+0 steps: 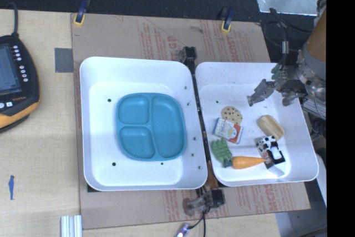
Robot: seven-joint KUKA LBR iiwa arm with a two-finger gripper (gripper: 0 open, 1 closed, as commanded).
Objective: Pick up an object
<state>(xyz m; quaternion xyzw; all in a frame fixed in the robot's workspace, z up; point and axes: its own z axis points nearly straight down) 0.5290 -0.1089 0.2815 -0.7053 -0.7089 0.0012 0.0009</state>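
Note:
My gripper (272, 96) hangs over the upper right part of the right bin (222, 72), its two fingers spread apart with nothing between them. Below it in that bin lie a round cookie (231, 114), a small white and red carton (228, 130), a tan bread roll (270, 126), a black and white toy (269, 149), an orange carrot (247, 162) and a green toy (221, 151). The bread roll sits just below the fingers, apart from them.
The left bin (94, 80) holds a blue divided plate (150, 125). A teach pendant (15, 77) lies at the bench's left edge. Clamps (81, 11) pin the cardboard at the back. Cables and a fitting sit at the bins' front edge.

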